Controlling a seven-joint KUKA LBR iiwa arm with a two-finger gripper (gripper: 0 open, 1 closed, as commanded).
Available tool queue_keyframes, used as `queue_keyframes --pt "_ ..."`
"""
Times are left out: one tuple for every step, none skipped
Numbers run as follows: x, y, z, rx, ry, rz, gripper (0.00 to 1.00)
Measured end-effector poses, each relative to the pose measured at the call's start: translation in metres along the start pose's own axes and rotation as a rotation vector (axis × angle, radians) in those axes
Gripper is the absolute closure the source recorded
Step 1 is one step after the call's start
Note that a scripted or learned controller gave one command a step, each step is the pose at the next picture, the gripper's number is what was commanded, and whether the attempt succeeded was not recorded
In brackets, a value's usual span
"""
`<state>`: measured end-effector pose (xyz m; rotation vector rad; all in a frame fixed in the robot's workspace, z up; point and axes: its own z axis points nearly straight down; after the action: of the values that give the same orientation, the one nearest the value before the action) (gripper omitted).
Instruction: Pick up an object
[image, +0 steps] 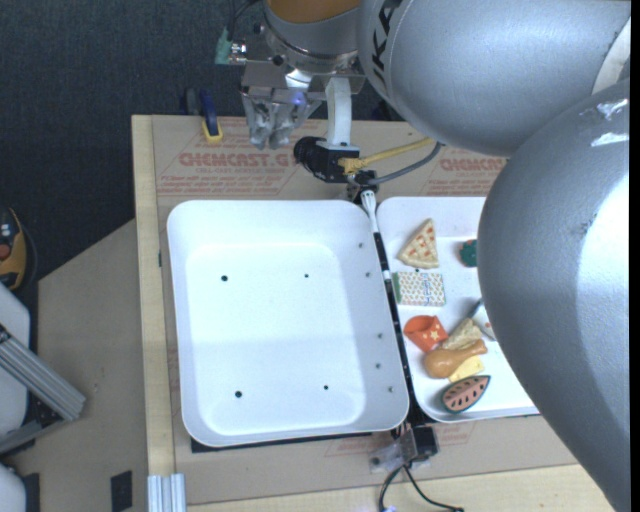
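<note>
So from my seat the big grey arm (520, 150) blocks most of the right side. The left bin (200, 260) sits beside the right bin (400, 215), which holds a pizza slice (421, 245), a chicken drumstick (455, 355) and a watermelon slice (466, 392). The gripper (272, 128) hangs over the bench's far edge, well apart from them; can't tell its state.

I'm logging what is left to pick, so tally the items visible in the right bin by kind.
Pizza slice: 1
Patterned cracker square: 1
Red-orange piece: 1
Drumstick: 1
Watermelon slice: 1
Teal item, partly hidden by the arm: 1
Pale wedge, partly hidden: 1
Total visible: 7
</note>
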<state>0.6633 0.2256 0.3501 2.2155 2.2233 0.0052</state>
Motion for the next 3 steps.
queue_keyframes --pt "-0.044 -0.014 -0.051 -0.002 0.000 0.007 1.00" --pt "-0.017 -0.036 -0.089 -0.002 0.003 -0.001 1.00" --pt "0.001 -0.071 -0.121 0.000 0.003 0.000 1.00"
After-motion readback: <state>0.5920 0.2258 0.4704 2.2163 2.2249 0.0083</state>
